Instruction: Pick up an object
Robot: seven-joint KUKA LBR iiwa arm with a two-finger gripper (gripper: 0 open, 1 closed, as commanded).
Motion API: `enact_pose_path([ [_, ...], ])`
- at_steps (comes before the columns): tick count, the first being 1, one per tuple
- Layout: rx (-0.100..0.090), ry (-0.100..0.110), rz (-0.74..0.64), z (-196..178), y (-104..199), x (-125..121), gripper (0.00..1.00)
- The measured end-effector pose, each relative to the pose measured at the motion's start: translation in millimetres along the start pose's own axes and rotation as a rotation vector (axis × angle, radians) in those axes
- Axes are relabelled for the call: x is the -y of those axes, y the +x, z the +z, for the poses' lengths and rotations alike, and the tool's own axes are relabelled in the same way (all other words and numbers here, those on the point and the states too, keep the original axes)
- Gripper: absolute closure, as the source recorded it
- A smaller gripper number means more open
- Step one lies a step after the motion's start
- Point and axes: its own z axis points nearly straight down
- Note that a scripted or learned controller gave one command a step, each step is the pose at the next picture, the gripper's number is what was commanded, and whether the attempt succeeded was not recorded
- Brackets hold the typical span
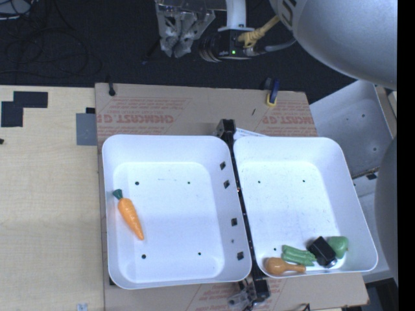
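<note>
An orange carrot [130,218] with a green top lies near the left wall of the left bin [165,149]. Clustered in the front right corner of the right bin [292,149] are a green pea pod [297,254], a small black block [322,251], a green leafy piece [339,243] and a tan-orange gourd [283,266]. My gripper [179,46] hangs high beyond the far edge of the bench, above and behind the left bin. It is open and holds nothing.
Both bins rest on a cardboard sheet [201,112]. A black clip strip [235,199] runs between the bins. The arm's grey body [343,18] fills the upper right. Cables lie on the dark floor at the back left.
</note>
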Motion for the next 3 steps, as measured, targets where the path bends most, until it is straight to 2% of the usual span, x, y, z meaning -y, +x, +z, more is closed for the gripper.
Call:
enact_pose_path([
  [1, 0.006, 0.009, 0.008, 84.4, -11.8, 0.0, 1.00],
  [2, 0.000, -0.008, 0.010, -6.8, -45.1, -0.2, 1.00],
  [3, 0.004, 0.002, 0.015, -1.0, -126.8, 0.2, 1.00],
])
